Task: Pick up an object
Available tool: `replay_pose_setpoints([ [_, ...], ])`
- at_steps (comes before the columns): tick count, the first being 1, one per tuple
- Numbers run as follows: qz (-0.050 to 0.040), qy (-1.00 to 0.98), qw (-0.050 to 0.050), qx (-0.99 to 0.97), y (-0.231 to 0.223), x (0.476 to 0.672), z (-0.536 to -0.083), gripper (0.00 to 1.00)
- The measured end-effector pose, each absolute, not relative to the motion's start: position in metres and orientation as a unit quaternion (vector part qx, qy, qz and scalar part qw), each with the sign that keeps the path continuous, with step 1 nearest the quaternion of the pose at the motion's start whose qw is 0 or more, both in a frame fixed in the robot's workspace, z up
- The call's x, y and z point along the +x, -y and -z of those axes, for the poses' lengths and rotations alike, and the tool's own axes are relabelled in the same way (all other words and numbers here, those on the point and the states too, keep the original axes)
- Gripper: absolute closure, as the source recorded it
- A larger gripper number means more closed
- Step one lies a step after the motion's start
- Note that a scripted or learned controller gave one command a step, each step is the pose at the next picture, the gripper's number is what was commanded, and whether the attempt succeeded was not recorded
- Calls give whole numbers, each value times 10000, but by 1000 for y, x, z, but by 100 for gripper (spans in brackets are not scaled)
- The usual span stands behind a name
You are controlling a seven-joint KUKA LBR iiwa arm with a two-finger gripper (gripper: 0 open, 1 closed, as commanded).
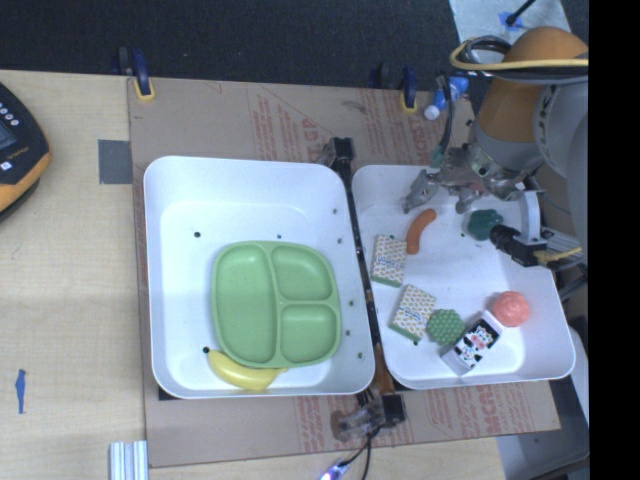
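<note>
Gripper [441, 194] hovers (fingers spread) just above orange sausage [420, 230] in right bin [545, 363].

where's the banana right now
The banana lies in the left bin, at its near edge, tucked against the near rim of the green divided plate.
</note>
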State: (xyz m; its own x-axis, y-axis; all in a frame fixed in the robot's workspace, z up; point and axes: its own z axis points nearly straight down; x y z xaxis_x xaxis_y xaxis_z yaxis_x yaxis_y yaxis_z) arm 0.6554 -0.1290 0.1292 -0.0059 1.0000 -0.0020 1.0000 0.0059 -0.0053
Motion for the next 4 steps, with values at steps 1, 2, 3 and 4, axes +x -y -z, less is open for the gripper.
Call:
replay_pose_setpoints([
  [1,-20,7094,10,-7048,96,641,-92,0],
  [2,-10,7086,6,-7056,107,657,-92,0],
  [3,-21,7087,12,-7055,111,641,-92,0],
  [4,-29,7092,16,-7050,112,641,-102,100],
])
